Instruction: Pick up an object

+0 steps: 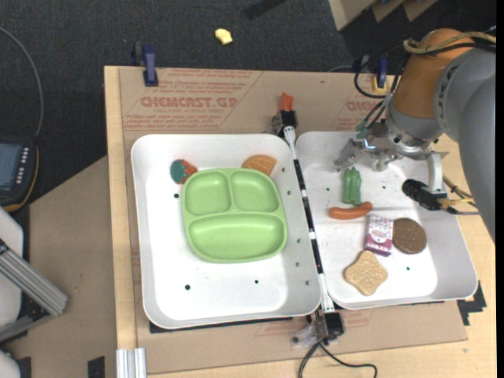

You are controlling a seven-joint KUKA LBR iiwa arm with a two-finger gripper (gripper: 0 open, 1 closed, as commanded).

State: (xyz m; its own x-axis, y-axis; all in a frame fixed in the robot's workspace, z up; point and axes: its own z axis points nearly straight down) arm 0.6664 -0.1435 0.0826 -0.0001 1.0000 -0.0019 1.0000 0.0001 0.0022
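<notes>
Gripper (pixel 367 152) hangs low at about twelve o'clock of the right shallow white plastic bin (pixel 449 278), and its metal fingers (pixel 346 156) look spread open with nothing between them. The step in hand is, I judge, the approach before a grasp. Just below it, toward six o'clock, lies the small green pickle-shaped toy (pixel 351 185), and beyond that the thin orange toy sausage (pixel 349 210). The next move probably calls for lowering over the green toy and closing on it.

Other things in this bin are a pink printed packet (pixel 379 234), a round brown cookie (pixel 409 236) and a tan toast-shaped piece (pixel 365 272). The left white bin (pixel 157 290) holds a light green divided plate (pixel 233 213). Both bins rest on a brown cardboard sheet (pixel 197 101) over dark carpet (pixel 63 22).
</notes>
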